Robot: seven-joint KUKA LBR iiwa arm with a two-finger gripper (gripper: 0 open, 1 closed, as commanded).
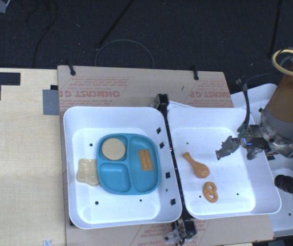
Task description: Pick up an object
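Just left of the gripper, a little lower, lies the orange plastic drumstick on the smooth floor of the right white bin. Its thin end points up-left, away from the gripper, and its fat end sits nearer. Whether the gripper is open cannot be told. Below the drumstick rests a small brown pretzel, apart from it. I think there is plenty of room to reach down.

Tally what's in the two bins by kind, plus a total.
Blue divided tray: 1
Round cracker: 1
Rectangular cracker: 1
Pale bread slice: 1
Drumstick: 1
Pretzel: 1
Total: 6
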